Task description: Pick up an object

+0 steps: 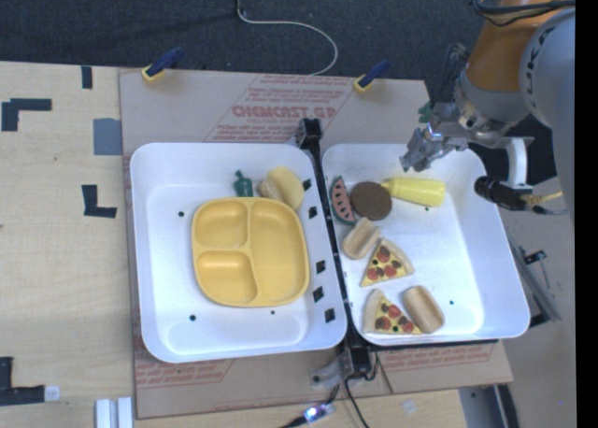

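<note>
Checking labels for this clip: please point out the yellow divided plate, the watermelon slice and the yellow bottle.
yellow divided plate [250,253], camera view, centre ridge.
watermelon slice [340,200], camera view, red flesh.
yellow bottle [417,192], camera view, mid-body.

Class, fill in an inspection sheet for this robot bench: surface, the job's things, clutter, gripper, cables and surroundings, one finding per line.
Surface: two white bins, left bin and right bin, side by side on a cardboard sheet.
Job's things: right bin holds a yellow bottle, brown disc, watermelon slice, two pizza slices and two bread rolls.
Clutter: left bin holds a yellow divided plate, a pale yellow piece and a small green item.
Gripper: gripper hangs above the right bin's far edge, near the bottle; finger state unclear.
Cables: white cable across the dark floor.
Surroundings: two blue-and-yellow clamps on the cardboard.
</note>
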### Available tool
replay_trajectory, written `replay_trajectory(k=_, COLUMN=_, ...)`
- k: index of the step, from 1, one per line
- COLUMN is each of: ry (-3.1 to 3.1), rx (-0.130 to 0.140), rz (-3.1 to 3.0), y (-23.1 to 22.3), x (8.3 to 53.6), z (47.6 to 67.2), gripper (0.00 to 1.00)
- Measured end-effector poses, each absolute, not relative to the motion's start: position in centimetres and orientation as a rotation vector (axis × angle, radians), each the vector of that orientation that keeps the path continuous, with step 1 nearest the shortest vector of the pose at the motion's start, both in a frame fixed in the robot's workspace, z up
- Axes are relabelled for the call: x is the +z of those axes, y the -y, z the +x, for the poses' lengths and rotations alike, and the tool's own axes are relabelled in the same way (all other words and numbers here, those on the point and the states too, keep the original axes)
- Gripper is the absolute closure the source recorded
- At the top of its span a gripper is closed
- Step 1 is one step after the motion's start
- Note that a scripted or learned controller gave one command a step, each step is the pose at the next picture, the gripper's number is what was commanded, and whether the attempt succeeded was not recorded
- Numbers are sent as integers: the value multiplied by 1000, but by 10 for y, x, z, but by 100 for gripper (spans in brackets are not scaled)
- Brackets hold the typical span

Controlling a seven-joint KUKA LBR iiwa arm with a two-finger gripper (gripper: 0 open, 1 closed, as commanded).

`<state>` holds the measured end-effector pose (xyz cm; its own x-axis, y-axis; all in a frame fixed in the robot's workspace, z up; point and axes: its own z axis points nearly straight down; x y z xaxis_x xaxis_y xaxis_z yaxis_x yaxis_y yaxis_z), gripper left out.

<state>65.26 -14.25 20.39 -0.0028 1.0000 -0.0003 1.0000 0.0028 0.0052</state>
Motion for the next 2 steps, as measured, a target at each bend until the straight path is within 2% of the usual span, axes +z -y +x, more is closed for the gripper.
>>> replay_trajectory(k=1, ry=-2222, rx=2, rz=2219, y=142, x=226, z=653, gripper=100)
replay_trajectory(k=2, ry=-2229, rx=-3, rz=2218, y=95, x=215, z=636, gripper=100)
